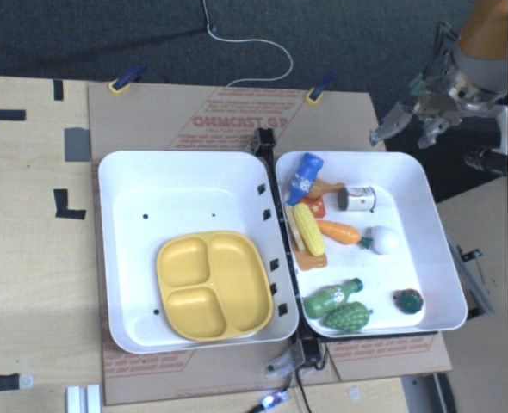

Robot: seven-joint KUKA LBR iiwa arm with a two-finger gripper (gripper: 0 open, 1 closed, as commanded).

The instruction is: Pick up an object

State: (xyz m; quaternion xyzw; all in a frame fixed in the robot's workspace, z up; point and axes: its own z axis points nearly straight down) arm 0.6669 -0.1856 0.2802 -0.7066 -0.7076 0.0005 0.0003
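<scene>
Above the right bin [432,198], the hand [406,127] hangs splayed, holding nothing.

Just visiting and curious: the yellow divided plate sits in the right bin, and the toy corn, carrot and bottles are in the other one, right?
Not quite. The camera view shows the yellow divided plate in the left bin. The corn, carrot and bottles lie in the other, right one.

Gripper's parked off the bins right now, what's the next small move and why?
Probably swing the gripper in over the right bin. It hangs open outside the bin's far right corner, holding nothing, while the pickable items, such as the carrot and white ball, lie inside that bin.
</scene>
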